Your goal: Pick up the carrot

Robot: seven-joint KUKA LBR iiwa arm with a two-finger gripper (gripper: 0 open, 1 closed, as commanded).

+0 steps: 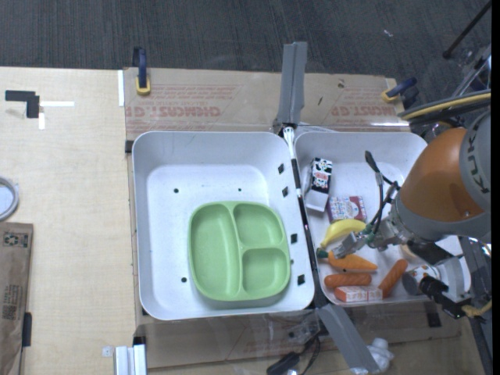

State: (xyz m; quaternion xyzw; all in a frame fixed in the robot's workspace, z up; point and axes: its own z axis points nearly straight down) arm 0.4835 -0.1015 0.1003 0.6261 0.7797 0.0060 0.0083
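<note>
Our claw (349,244), fingers slightly parted and holding nothing, hovers in the right bin (353,141) just above the carrot (352,263), with a banana (342,230) touching its far side and a sausage (348,280) just nearer.

— What sort of place am I steering in?
— A robotics lab, I'd say. I see a plywood bench (62,209) with cardboard (234,100) clamped on by yellow clamps (141,80), two white bins (148,209) bolted side by side, cables (469,30) over dark carpet (195,14), and the KUKA arm (449,190) itself.
</note>
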